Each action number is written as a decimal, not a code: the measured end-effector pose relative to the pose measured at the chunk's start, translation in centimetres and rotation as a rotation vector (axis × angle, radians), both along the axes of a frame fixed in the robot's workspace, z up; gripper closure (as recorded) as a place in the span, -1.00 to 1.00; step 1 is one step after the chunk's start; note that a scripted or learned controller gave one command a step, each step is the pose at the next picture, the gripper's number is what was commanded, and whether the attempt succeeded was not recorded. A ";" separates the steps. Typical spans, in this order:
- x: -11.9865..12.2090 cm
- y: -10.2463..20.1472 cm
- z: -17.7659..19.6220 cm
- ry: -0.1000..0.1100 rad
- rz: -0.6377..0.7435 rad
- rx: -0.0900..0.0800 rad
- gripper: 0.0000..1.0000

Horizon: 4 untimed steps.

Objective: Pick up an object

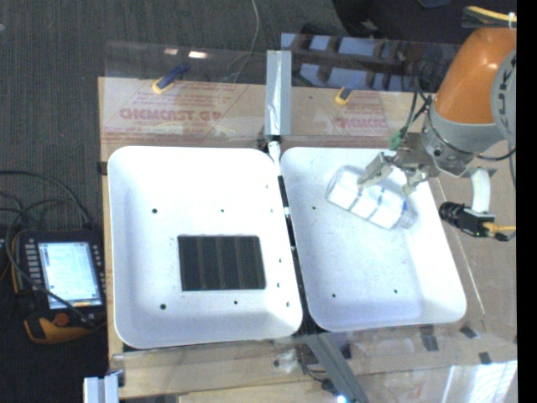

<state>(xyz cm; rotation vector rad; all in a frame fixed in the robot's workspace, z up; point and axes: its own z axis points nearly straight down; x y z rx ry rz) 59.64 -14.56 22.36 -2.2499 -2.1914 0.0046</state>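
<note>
A clear plastic bottle with a white label [367, 200] lies on its side in the upper part of the right bin [377, 300]. My gripper [393, 176] hangs over the bottle's far right side, open, with its fingers spread above the bottle. Nothing is held between them. A flat black ribbed rectangle [221, 262] lies in the middle of the left bin [143, 183], far from the gripper.
The arm's orange band [474, 74] and grey wrist stand over the right bin's upper right corner. A raised divider [285, 217] separates the two bins. A handheld screen unit [63, 275] lies off the bench at the left.
</note>
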 end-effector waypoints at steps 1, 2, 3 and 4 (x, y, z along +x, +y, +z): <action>1.0 -3.6 0.8 -0.003 0.176 -0.001 -1.00; 2.0 -6.6 -10.8 -0.002 0.306 0.007 -1.00; 2.0 -6.5 -10.1 0.001 0.308 0.012 1.00; 4.6 -1.3 -3.4 -0.004 0.267 0.001 1.00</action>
